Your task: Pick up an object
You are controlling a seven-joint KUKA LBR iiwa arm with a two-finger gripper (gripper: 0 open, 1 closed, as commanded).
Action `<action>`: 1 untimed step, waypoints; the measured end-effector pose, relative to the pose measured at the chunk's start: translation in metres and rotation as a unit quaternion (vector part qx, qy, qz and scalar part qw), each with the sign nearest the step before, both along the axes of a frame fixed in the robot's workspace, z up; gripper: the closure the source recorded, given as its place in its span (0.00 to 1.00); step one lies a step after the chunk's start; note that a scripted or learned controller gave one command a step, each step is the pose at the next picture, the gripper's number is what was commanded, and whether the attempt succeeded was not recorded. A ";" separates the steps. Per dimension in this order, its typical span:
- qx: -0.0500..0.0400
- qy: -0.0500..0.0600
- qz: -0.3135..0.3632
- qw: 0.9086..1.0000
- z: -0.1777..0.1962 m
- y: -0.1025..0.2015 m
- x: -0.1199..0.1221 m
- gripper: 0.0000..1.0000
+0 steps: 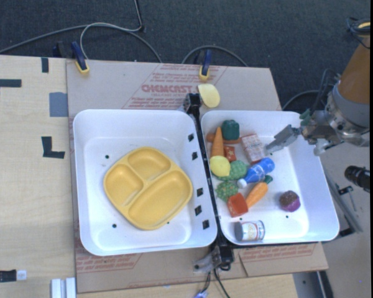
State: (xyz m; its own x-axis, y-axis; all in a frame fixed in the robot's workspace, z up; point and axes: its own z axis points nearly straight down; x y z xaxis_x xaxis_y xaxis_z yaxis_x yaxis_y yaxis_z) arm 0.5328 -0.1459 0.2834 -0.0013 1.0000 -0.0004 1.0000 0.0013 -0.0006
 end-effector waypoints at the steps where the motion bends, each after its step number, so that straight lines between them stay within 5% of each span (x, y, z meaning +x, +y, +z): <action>1: 0.001 0.002 0.000 1.000 -0.103 0.027 0.051 0.00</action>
